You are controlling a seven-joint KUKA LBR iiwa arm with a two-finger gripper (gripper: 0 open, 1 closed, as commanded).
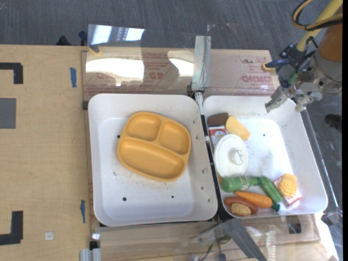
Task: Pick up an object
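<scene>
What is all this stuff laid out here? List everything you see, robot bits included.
Bins: 2, white, side by side on the bench; left bin, right bin.
Divided plate: 1, orange-yellow, three compartments, middle of the left bin.
Round lid-like dish: 1, white, left-centre of the right bin.
Yellow toy piece: 1, pale yellow, just above the white dish.
Brown block: 1, dark brown, top left corner of the right bin.
Green toy vegetables: about 2, green, below the white dish.
Toy carrot: 1, orange, near the front wall of the right bin.
Toy corn: 1, yellow, front right of the right bin.
Arm: 1, grey with orange band, upper right.
Gripper: 1, grey, above the right bin's back right corner.
</scene>
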